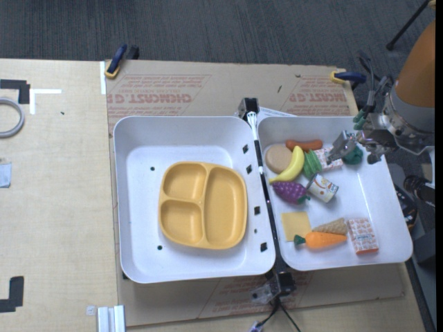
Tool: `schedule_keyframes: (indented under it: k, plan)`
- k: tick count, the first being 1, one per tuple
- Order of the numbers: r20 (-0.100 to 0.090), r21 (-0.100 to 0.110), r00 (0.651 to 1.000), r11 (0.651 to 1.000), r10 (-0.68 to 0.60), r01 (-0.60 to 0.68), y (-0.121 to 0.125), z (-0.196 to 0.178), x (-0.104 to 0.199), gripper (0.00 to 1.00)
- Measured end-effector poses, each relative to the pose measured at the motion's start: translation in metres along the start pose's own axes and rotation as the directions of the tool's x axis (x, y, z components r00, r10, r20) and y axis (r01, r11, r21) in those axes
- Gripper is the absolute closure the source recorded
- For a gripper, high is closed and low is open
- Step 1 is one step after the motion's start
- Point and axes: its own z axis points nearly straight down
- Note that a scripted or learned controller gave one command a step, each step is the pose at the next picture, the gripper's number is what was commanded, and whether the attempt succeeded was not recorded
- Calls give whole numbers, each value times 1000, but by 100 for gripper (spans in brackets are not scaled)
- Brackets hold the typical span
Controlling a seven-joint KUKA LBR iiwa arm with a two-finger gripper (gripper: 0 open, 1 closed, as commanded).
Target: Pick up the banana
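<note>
The banana (293,164), judged light, stiff and smooth, lay right of centre. It would best be gripped mid-curve. Whether the hand (346,146) was open could not be told.

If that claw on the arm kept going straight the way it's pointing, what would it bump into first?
The gripper points left and down into the right bin. Going straight on, it would probably meet the green toy first, just before the banana. Depth is hard to judge from this angle.

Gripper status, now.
Gripper: over the right bin's far side, right of the banana; open or shut cannot be told.
</note>
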Motion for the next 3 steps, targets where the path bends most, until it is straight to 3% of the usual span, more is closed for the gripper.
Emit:
schedule_keyframes:
  k: [1,2,3]
  plan:
    - [0,1,995,995,101,-101,82,66,70,0]
    - [-1,1,998,998,-61,61,48,75,64,0]
    - [1,-2,916,916,-400,400,64,158,17,0]
